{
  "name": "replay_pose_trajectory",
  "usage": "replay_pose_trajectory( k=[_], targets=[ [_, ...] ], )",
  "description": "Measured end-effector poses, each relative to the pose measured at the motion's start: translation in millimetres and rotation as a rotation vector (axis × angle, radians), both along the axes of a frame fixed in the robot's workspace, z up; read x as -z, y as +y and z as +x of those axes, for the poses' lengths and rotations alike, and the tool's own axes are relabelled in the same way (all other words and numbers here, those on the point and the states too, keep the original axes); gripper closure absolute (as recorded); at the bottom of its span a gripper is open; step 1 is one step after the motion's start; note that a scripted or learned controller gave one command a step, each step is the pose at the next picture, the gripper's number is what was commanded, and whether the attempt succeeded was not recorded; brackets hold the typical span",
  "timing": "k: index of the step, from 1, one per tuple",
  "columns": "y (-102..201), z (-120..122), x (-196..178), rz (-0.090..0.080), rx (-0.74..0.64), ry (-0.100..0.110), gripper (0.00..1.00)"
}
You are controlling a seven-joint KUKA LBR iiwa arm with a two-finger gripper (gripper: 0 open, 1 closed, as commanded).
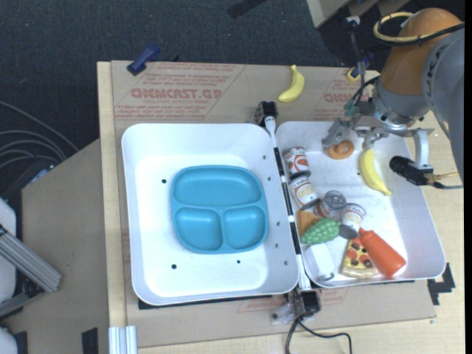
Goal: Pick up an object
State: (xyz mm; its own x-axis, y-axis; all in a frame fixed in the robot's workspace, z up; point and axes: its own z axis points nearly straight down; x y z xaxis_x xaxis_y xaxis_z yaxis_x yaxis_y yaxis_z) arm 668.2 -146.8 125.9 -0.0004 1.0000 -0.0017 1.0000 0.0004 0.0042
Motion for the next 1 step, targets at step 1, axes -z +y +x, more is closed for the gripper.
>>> replay_pose_trajectory(
  k=[1],
  targets=[
    [-16.1, -1.9, 41.1, 0.002, 0.001, 0.006, 0.0]
  ],
)
